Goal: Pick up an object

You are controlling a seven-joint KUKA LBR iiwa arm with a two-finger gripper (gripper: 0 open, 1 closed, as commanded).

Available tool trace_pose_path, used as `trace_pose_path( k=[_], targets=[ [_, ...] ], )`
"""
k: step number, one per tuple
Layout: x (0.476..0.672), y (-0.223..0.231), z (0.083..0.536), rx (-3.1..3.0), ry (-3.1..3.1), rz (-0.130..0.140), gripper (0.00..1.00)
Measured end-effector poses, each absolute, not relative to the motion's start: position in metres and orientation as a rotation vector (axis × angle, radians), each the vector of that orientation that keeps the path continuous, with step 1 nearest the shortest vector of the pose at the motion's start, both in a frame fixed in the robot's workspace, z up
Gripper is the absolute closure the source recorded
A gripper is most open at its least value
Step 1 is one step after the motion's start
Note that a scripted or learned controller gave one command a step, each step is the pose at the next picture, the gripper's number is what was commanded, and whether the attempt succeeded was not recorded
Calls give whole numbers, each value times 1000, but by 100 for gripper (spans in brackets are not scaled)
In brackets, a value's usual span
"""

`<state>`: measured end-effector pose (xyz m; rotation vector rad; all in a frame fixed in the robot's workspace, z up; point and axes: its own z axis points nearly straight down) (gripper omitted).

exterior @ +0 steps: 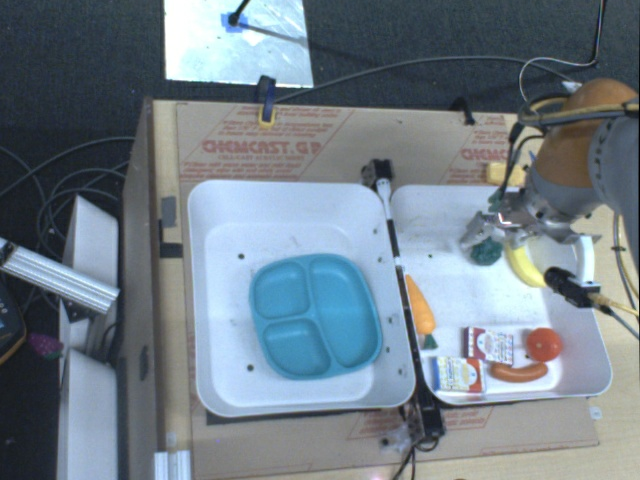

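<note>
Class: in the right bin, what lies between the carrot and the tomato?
In the camera view, a small red-and-white carton lies between the carrot and the tomato.

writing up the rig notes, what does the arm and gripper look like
The arm is grey with a rounded orange band above the wrist. Thin cables loop by the band. The gripper is a small metallic grey piece. A black fitting juts out below the wrist.
</note>
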<state>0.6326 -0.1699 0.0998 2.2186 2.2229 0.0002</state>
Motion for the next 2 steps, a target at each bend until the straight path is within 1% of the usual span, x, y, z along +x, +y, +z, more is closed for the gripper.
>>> trace_pose_path(
  k=[1, 2],
  targets=[
    [634, -170, 111, 2215, 2222, 4, 100],
    [647, -113, 219, 2209, 2224, 10, 100]
  ],
)
